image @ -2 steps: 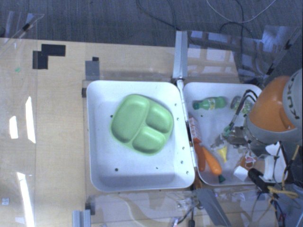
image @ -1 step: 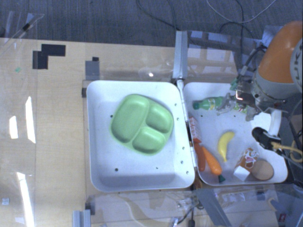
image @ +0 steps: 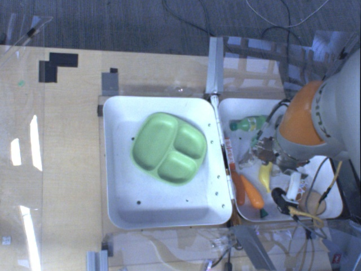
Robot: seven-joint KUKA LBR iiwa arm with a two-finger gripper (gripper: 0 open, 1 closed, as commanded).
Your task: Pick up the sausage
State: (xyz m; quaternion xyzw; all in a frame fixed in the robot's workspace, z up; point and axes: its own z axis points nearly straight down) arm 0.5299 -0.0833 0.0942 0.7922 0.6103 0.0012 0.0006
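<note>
Jaws sit low in the right bin (image: 242, 109), under the arm's orange band; we cannot tell whether they are wide or narrow. On the surface, the left bin (image: 124, 196) holds a green divided plate (image: 169, 147). The reddish sausage (image: 238, 189) lies by the right bin's left wall, just beside an orange carrot (image: 254, 194); a yellow banana (image: 265, 176) lies near the jaws.

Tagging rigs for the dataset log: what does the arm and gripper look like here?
The arm is fat, rounded and light grey, with a glossy orange band above the wrist. A thin dark cable loops beside the band. The gripper is a small grey metal unit, too blurred for detail. No markings are legible.
</note>
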